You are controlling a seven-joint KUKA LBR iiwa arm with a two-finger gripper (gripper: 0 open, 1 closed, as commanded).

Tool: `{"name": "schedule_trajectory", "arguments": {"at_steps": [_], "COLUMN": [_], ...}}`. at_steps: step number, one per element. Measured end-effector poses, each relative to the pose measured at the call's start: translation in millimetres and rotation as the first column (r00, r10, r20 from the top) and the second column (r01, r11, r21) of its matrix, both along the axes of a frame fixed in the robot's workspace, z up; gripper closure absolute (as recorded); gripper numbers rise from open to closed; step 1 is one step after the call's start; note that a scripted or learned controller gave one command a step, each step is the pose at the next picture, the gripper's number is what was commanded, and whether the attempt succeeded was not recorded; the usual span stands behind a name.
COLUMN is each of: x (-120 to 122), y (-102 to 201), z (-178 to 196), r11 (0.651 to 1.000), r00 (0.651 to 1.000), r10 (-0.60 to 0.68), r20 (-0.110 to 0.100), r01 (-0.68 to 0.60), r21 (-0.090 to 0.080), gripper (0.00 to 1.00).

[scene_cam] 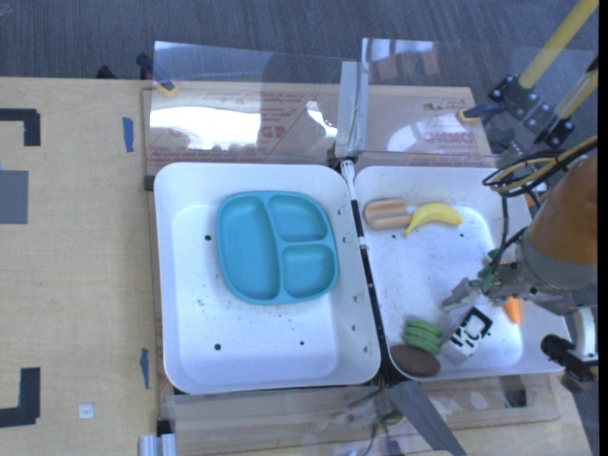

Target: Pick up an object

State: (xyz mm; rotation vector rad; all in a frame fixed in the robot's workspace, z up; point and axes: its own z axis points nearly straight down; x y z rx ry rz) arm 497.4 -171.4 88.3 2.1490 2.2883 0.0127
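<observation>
While the banana [433, 217] lies at the right bin's [418, 264] far end, the gripper [472, 294] hangs low.
Jaws: cannot tell; a bun [384, 213] touches the banana, and a blue plate [276, 246] fills the left bin [180, 283].

Right bin has a few loose bits. A yellow banana [434, 218] lies flat up at 12 o'clock, curved, with a tan hot dog bun [384, 213] touching its left end. Down at 6 o'clock there's a green ridged thing [422, 333], a brown disc [415, 360] just below it, and a white-and-black block [467, 333] beside them.
</observation>
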Motion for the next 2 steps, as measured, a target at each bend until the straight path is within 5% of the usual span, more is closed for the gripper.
{"name": "schedule_trajectory", "arguments": {"at_steps": [1, 2], "x": [-15.6, -14.5], "y": [22.7, 22.1], "z": [-0.6, 9.7], "r11": [0.998, 0.998], "r00": [0.999, 0.998], "r10": [-0.055, -0.057], "r20": [0.001, 0.005], "r01": [0.055, 0.057], "r21": [-0.006, -0.007], "gripper": [0.00, 1.00]}}
